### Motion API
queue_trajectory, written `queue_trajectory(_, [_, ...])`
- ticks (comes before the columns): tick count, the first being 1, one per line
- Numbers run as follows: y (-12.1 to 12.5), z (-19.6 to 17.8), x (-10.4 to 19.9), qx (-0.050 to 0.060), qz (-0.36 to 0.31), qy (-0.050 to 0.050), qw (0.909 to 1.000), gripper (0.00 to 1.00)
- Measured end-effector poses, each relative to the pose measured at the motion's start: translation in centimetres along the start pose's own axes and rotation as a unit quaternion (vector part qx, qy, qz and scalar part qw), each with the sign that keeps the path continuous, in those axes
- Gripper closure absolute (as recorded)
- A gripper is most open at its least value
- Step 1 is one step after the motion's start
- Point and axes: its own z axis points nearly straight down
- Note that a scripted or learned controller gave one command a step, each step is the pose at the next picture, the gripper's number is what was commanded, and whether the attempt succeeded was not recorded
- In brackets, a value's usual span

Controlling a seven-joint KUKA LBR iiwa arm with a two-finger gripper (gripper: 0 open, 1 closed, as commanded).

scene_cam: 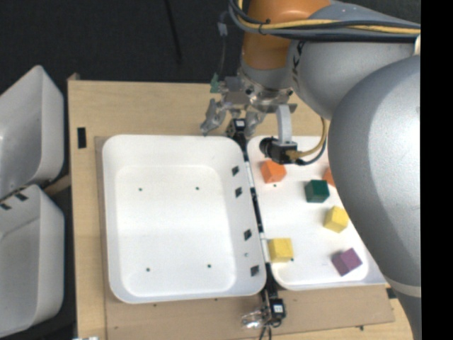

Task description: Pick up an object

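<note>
My gripper (pixel 225 124) hangs over the far edge of the bench, above the back corner where the two bins meet. Its fingers (pixel 209 121) look spread apart with nothing between them. In the right bin (pixel 311 278) lie several small blocks: an orange block (pixel 272 171) nearest the gripper, a green block (pixel 318 190), a yellow block (pixel 336 219), a second yellow block (pixel 280 249) by the dividing rim, and a purple block (pixel 346 261) at the front. The arm hides part of another orange piece (pixel 329 176).
The left bin (pixel 106 190) is a shallow white tray beside the right one. Black clips (pixel 248 218) line the seam between the bins. The arm's grey bulk covers the right bin's right side. White shapes (pixel 28 133) stand off the bench at the left.
</note>
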Motion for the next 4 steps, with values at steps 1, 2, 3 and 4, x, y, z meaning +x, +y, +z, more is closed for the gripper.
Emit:
queue_trajectory(1, [-7.2, 5.8, -3.7, 0.007, 0.003, -0.001, 1.0, 0.0])
queue_trajectory(2, [-3.0, -3.6, -5.6, -0.005, 0.001, 0.0, 1.0, 0.0])
queue_trajectory(3, [-5.0, -5.9, -0.7, 0.0, -0.003, 0.001, 1.0, 0.0])
queue_trajectory(4, [-4.5, -4.7, 4.9, 0.001, -0.002, 0.001, 1.0, 0.0])
